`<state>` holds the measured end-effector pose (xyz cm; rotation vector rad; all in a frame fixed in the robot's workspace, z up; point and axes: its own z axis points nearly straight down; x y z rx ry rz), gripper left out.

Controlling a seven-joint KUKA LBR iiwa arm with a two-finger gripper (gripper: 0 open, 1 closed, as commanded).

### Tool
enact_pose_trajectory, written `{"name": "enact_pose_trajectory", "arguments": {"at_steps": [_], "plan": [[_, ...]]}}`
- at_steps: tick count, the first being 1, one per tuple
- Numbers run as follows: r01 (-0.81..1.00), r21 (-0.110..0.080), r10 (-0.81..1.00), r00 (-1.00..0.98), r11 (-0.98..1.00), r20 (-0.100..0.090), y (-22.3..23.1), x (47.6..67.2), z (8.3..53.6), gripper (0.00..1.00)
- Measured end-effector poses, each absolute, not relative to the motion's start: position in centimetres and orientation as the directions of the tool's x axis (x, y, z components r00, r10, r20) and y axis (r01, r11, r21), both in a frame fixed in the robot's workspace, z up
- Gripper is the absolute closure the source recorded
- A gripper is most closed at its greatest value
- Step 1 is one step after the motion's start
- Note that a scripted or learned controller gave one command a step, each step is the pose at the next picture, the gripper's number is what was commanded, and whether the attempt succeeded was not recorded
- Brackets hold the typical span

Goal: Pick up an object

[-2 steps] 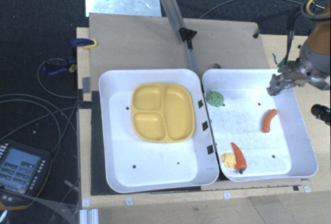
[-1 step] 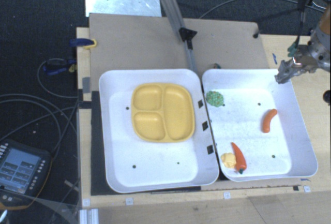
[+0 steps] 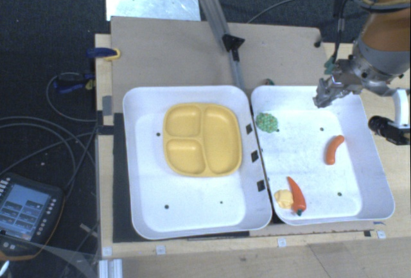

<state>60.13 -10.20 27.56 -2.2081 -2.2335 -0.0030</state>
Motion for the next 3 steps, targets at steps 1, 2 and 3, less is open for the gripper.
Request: {"name": "enact_pose_trajectory", "arguments": {"at_steps": [1,2,3], "plan": [[1.0,0.002,1.0,-0.011,0.011,0.002,-4.7,60.6,27.4,1.0],[1.0,0.0,1.0,-0.011,0.011,0.002,0.4,60.5,25.3,1.0],[1.0,0.002,1.0,-0.012,0.012,0.003,6.1,60.2,25.4,1.0]]}}
